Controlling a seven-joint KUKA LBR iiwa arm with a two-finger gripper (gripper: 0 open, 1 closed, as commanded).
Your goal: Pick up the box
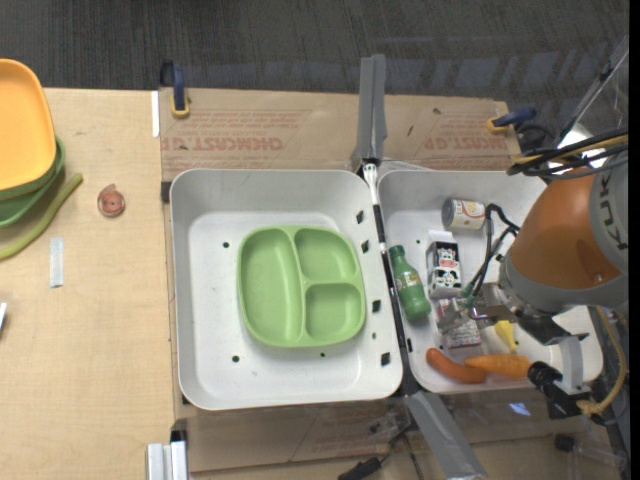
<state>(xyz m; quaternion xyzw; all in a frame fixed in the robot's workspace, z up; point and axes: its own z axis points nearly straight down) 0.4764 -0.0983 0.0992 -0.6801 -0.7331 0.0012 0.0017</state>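
Jaws (462,313) low in right white bin (560,190); whether apart or together cannot be told.
Small black-and-white printed carton box (444,265) lies just at 11 o'clock of them, long axis 12-to-6.

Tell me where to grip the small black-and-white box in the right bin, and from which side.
Judging by its pose, grip the box across its two long sides, from above. It lies flat and its narrow width suits the gripper; the green bottle lies close on its left, so descend straight.
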